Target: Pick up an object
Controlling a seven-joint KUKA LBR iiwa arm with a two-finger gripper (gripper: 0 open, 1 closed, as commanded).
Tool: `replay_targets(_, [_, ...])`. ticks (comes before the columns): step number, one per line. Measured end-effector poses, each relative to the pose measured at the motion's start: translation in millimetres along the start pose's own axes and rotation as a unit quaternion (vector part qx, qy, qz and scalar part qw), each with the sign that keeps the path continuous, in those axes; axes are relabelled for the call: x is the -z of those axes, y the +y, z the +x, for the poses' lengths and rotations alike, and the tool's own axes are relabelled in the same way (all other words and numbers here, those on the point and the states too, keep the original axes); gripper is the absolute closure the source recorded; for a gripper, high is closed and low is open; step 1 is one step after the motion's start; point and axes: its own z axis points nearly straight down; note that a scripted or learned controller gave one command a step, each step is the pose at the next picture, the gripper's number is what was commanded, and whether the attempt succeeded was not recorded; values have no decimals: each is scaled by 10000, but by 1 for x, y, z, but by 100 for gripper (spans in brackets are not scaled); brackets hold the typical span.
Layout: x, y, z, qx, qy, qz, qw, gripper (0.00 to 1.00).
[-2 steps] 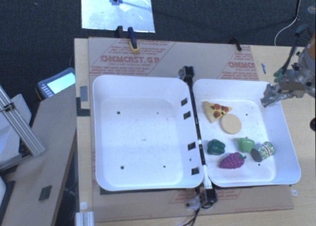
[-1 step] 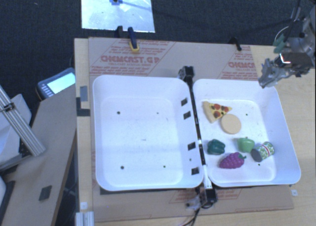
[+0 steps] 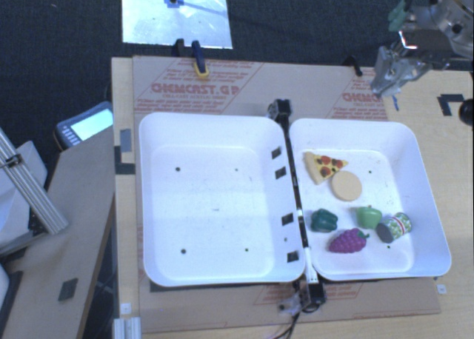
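The right bin (image 3: 411, 145) holds several toy foods. A pizza slice (image 3: 324, 165) lies near its left wall, with a round tan cookie (image 3: 346, 186) just below it. Lower down sit a dark green pepper (image 3: 324, 220), a purple grape bunch (image 3: 348, 240), a light green pepper (image 3: 368, 216) and a small can (image 3: 396, 226) lying on its side. My gripper (image 3: 390, 78) hangs high above the bench, beyond the far right corner of the right bin, with nothing seen between its fingers.
The left bin (image 3: 211, 197) lies beside the right one, joined along a black clipped divider (image 3: 289, 182). Both rest on a cardboard sheet (image 3: 222, 82). A shiny metal plate (image 3: 176, 4) lies on the dark floor behind. A tan side table (image 3: 67, 212) stands at the left.
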Motion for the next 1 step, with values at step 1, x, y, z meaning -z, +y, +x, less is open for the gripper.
replay_targets(1, [5,-24,81,19,8,39,10000,100])
